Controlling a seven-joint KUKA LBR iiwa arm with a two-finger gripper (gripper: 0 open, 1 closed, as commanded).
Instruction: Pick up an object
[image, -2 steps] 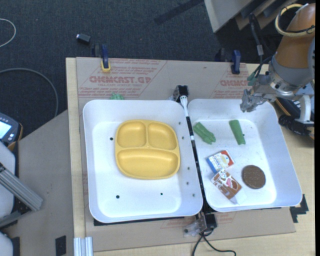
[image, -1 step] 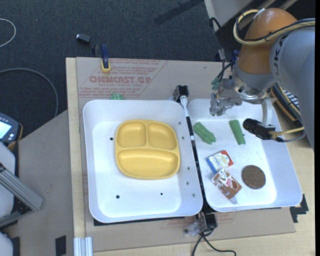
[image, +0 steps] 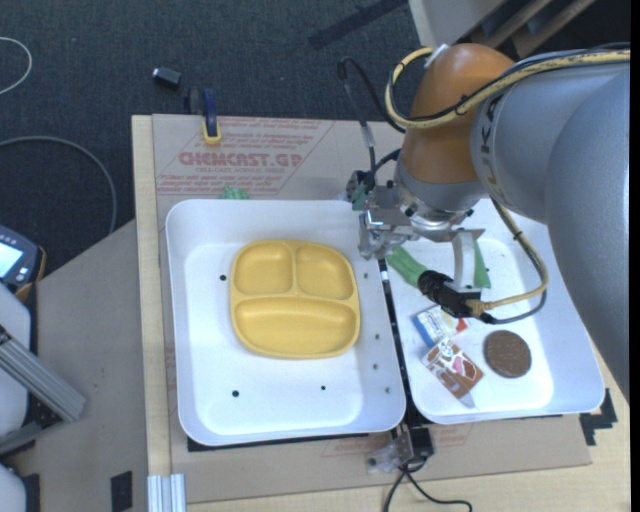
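Note:
A yellow divided plate (image: 295, 298) lies flat in the left bin (image: 200, 390). The right bin (image: 560, 380) holds a green object (image: 406, 266), a small blue-and-white packet (image: 430, 322), a red-and-brown packet (image: 455, 368) and a brown round disc (image: 508, 353). My gripper (image: 383, 238) hangs low at the far left of the right bin, close to the wall between the two bins. It is just above and left of the green object. The wrist hides part of the bin behind it.
Both bins rest on a cardboard sheet (image: 250, 150). A small green scrap (image: 233, 192) lies on the cardboard behind the left bin. A blue-and-yellow clamp (image: 210, 118) sits at the sheet's far edge. The arm's bulk covers the right bin's far right.

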